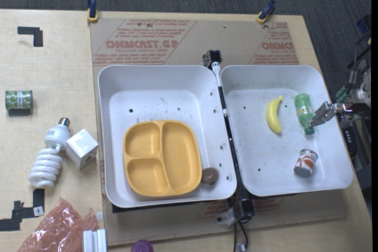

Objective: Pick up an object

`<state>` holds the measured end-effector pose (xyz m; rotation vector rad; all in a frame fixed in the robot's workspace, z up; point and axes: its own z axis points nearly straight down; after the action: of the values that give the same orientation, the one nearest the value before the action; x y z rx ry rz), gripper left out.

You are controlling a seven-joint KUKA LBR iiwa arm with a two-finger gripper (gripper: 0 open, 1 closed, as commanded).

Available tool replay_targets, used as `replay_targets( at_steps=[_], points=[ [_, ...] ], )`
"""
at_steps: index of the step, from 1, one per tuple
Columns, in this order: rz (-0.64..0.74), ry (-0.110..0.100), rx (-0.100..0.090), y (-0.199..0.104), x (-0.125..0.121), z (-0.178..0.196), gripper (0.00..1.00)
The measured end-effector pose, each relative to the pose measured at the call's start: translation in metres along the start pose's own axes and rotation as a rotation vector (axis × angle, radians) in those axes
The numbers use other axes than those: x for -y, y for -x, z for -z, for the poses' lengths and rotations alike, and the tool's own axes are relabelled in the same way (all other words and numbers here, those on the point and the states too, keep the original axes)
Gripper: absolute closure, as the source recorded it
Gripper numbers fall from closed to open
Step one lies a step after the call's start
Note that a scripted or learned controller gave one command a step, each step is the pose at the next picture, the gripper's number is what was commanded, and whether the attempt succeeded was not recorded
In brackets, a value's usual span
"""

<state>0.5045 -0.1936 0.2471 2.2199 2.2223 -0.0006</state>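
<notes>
The gripper [319, 115] sits at the right bin's [260, 180] right rim, touching the green bottle [303, 111]; finger spacing cannot be determined. Risk: the round bottle possibly rolls toward the banana [274, 114] on contact.

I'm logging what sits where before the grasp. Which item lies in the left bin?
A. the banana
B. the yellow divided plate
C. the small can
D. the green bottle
B: the yellow divided plate rests in the left bin, while the banana, green bottle and small can lie in the right bin.
</notes>
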Motion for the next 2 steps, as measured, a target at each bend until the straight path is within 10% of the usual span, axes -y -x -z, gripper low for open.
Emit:
replay_targets(
  at_steps=[1, 2],
  points=[
    [-0.002, 0.0, -0.001, 0.016, 0.027, -0.137, 0.0],
    [-0.003, 0.003, 0.001, 0.017, 0.026, -0.127, 1.0]
  ],
)
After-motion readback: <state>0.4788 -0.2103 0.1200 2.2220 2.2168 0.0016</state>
